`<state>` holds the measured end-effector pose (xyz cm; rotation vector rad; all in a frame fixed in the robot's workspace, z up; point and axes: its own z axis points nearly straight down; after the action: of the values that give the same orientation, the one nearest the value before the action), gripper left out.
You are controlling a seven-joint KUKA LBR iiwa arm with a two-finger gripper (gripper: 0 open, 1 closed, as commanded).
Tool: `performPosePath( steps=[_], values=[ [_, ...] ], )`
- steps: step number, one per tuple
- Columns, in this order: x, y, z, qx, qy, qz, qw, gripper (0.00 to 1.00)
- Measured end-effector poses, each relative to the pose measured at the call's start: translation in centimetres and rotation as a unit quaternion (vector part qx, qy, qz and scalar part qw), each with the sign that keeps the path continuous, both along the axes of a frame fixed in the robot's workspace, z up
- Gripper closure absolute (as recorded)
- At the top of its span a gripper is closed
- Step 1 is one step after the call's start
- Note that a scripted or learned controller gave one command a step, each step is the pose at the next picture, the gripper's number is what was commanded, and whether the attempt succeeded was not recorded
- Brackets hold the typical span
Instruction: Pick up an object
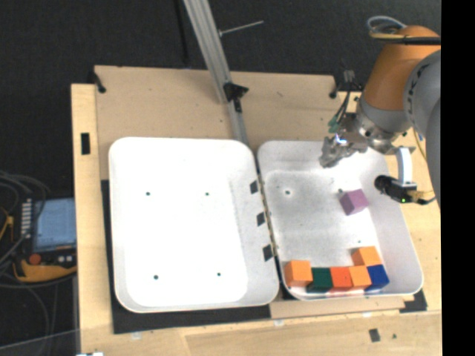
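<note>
- The gripper (335,153) hangs over the far edge of the right bin (312,213), below the arm's (393,73) orange band; whether its jaws stand open or closed I cannot tell, since the tip is small and blurred; nothing shows between them.
- A purple block (353,201) lies alone on the bin floor, near the gripper but apart from it, toward the right wall (tilted a little against the bin's edges).
- Along the near wall sits a tight row of blocks: an orange block (299,272) at the left end, then a green block (320,279), a red-orange block (341,277), another orange one (360,276) and a blue block (377,275); a further orange block (365,256) rests just behind the row's right end.
- The left bin (185,221) lies beside the right one, their walls touching; a slanted metal rail (215,58) runs down from the top to the gap between them.
</note>
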<state>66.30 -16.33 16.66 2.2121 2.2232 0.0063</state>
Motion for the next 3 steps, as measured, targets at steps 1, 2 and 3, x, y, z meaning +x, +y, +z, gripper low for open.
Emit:
performPosePath(
  steps=[1, 2, 3],
  values=[
    [0.4, -0.7, 6.3, -0.0007, -0.001, 0.000, 1.0000, 1.00],
    [0.5, -0.7, 8.0, 0.0003, 0.001, 0.002, 1.0000, 1.00],
    [0.1, 3.9, 7.1, 0.0004, 0.004, 0.000, 1.0000, 1.00]
  ],
)
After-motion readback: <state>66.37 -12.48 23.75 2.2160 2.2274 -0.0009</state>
